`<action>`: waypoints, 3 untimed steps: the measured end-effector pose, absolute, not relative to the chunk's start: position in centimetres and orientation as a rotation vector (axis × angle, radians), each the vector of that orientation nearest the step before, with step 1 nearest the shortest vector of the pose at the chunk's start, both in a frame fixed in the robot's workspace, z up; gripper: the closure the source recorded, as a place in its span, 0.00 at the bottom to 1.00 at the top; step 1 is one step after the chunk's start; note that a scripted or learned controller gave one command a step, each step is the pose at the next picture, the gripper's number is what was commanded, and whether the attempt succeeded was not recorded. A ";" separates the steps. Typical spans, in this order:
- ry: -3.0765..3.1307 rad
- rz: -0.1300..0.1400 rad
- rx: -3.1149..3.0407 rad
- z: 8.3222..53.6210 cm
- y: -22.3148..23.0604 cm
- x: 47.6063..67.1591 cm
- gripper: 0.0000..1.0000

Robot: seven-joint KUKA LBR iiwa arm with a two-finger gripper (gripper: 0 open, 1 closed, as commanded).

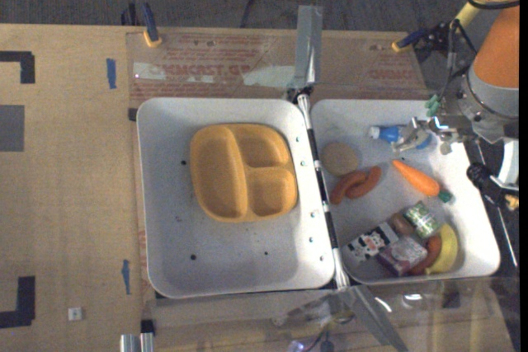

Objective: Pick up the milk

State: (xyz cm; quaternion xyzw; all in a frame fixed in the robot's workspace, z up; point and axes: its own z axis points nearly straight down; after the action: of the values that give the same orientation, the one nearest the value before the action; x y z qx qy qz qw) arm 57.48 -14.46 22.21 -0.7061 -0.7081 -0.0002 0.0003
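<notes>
The milk is a small white carton with black cow patches. It lies on its side near the front wall of the right bin, beside a purple box. My gripper hangs over the far part of the same bin, right next to a blue and white bottle. It is well behind the milk and apart from it. Above it the orange band of the arm comes in from the right.
The right bin also holds a round brown item, a sausage, a carrot, a green can and a banana. A yellow divided plate sits in the left bin.
</notes>
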 end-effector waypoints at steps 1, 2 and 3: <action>-2.392 -0.001 -2.035 10.8 -9.7 48.9 0.00; -2.182 -0.001 -2.263 12.4 -9.8 47.9 0.00; -2.042 0.001 -2.387 18.4 -5.6 47.9 0.00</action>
State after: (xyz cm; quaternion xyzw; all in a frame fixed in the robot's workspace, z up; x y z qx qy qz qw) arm 47.94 -5.65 18.40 -0.7598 -0.6501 0.0003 0.0002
